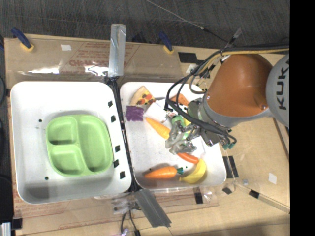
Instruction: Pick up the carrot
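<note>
While the gripper (pixel 178 140) hangs low in the right bin (pixel 216 173), finger state unreadable — cluttered view. Carrot (pixel 160 172) lies at the near wall beside the banana (pixel 196 173): probably light, rigid, smooth — grasp mid-body.

The right bin (pixel 142 178) is crowded. The arm (pixel 241 92) and its cables fill the 3 o'clock side, and the gripper (pixel 178 139) sits in the middle. At 12 o'clock lie a pizza slice (pixel 142 97) and a purple block (pixel 134 113), close together. An orange carrot (pixel 157 127) lies just at 9 o'clock of the gripper. At 6 o'clock another carrot (pixel 160 172), a banana (pixel 196 172) and a small red piece (pixel 188 157) sit tight by the wall. The 8 o'clock floor is bare white. The left bin (pixel 24 107) holds a green tray (pixel 78 145), with bare room around it.
</note>
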Tool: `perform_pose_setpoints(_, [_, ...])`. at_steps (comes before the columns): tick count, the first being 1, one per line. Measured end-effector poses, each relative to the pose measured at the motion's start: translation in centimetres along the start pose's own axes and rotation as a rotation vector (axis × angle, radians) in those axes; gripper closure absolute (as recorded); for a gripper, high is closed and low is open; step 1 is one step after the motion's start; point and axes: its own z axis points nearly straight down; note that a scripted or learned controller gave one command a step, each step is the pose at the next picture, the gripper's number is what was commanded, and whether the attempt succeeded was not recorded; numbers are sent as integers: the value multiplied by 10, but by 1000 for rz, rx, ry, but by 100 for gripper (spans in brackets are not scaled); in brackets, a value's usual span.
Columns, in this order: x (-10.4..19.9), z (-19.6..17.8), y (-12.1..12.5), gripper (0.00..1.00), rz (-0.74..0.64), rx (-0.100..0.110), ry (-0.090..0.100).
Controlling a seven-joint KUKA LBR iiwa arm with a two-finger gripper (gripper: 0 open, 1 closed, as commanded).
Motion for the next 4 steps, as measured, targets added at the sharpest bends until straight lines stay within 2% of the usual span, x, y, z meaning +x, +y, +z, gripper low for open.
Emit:
perform_pose_setpoints(1, [1,3,1,0,0,-3,5])
perform_pose_setpoints(2, [-67,136,-45,0,85,-4,6])
perform_pose_setpoints(3, [-69,125,-44,100,78,-3,3])
perform_pose_setpoints(4, [-89,33,-32,100,24,0,-1])
